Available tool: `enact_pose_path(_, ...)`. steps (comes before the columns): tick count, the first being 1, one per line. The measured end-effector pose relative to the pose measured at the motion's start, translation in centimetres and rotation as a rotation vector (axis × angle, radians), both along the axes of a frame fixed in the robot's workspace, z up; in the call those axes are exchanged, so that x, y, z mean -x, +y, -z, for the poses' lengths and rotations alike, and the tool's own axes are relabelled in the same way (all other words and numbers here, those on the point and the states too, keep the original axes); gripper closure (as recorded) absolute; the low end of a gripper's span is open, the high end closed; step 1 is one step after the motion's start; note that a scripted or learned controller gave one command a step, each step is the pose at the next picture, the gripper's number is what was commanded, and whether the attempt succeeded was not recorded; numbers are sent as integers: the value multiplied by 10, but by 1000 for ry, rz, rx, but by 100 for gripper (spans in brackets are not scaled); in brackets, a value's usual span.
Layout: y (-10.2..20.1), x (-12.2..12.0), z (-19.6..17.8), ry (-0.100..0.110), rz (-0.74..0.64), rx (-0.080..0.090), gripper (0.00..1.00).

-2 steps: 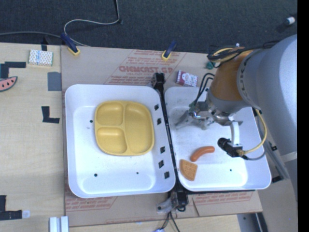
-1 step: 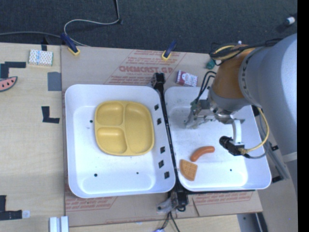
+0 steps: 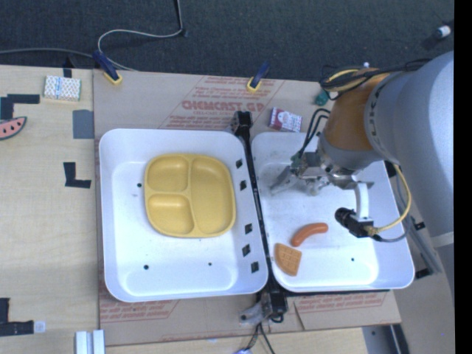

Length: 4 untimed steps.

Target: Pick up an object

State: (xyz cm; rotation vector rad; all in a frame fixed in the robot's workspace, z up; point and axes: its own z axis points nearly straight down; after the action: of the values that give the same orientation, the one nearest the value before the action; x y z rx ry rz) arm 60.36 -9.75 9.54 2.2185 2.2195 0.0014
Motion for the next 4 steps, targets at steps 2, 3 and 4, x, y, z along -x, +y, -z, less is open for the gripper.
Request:
enact_pose_path(2,0,0,-9,1,-1,-1,0)
enact_pose_path(3,1,0,-18,2,-2,-2,100)
enact_pose_path(4,1,0,-18,2,-2,-2,0)
